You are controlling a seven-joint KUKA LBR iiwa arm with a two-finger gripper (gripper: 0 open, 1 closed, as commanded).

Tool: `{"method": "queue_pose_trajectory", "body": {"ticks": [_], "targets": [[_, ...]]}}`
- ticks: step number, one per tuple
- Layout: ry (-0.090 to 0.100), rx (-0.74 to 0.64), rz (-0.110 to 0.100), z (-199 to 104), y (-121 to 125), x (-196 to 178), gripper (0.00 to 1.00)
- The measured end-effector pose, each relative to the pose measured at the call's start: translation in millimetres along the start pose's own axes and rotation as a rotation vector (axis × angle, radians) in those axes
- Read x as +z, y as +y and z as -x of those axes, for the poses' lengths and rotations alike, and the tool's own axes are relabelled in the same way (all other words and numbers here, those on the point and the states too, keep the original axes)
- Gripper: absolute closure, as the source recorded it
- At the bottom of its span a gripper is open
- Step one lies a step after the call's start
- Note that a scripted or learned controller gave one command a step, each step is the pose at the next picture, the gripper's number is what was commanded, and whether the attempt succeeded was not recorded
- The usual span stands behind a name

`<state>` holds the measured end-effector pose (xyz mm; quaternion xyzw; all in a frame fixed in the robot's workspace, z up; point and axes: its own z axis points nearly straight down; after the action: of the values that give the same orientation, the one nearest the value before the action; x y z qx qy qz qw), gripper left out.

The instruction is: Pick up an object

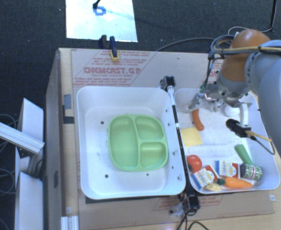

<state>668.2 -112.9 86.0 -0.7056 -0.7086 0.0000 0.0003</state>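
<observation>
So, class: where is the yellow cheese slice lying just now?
The yellow cheese slice lies flat in the right-hand bin, near its left wall, just below the orange sausage and above the tomato.

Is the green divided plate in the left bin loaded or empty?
Empty. The green plate lies flat in the left bin; all its compartments show bare green.

Orange sausage (197, 120) lies tilted, upper part of the right bin (270, 176), above the yellow cheese slice (191, 137).

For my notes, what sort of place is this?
Probably a robotics lab bench for pick-up trials: a robot arm over two white bins, toy food and a green plate.
</observation>
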Motion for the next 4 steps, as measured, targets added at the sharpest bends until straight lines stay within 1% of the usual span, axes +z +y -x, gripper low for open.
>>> {"method": "queue_pose_trajectory", "body": {"ticks": [1, 2, 3, 4], "targets": [[-0.001, -0.003, 0.006, 0, 2, -13, 1.00], [-0.001, -0.003, 0.006, 0, 2, -12, 0.00], [-0.003, 0.002, 0.003, 95, 0, -18, 0.00], [-0.001, 0.003, 0.001, 72, -34, 2, 0.00]]}}
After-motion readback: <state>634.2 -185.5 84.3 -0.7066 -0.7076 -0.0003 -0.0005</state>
